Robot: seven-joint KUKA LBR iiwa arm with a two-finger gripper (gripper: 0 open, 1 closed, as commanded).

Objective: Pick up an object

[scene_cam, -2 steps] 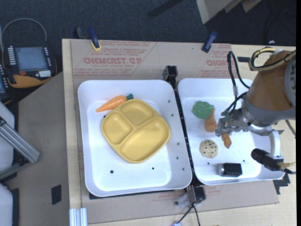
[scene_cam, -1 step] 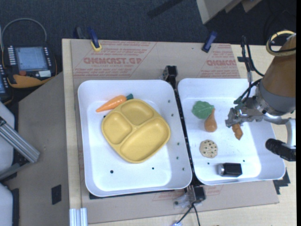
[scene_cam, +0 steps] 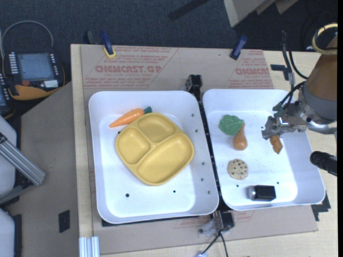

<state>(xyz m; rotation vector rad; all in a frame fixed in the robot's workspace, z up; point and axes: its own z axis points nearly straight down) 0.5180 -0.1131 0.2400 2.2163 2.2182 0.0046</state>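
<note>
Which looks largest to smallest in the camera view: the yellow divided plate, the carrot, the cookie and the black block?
1. Yellow divided plate
2. Carrot
3. Black block and cookie: too alike to rank.

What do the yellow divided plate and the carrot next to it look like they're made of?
Yellow divided plate: probably molded plastic, with a smooth, faintly glossy, uniform colour. Carrot: likely a plastic or rubber toy, evenly orange and smooth; the exact material is unclear.

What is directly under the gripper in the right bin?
A small brown item pokes out just below the gripper, over the right bin floor. The gripper covers its upper part, so what it is and whether it is gripped can't be told.
</note>
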